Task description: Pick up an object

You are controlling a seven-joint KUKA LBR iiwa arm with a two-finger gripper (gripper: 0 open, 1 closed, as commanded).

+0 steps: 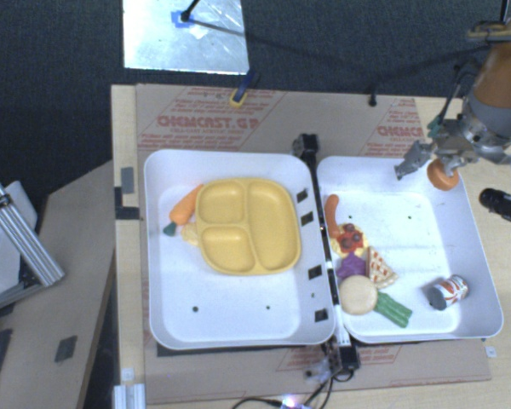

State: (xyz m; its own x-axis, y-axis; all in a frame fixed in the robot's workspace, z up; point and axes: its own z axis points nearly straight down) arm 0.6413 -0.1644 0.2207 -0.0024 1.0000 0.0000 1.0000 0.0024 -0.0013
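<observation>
Pincer [433, 167] hovered at upper right, over the right bin [485, 267].
An orange ball [444, 177] sat at its fingertips; grip state unclear. Ball looked light, smooth, likely slippery; best pinched across its middle.

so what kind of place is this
Likely a robot lab test bench: a grey arm reaches over two white bins of toy food, such as a plastic carrot, on a cardboard-covered table.
</observation>
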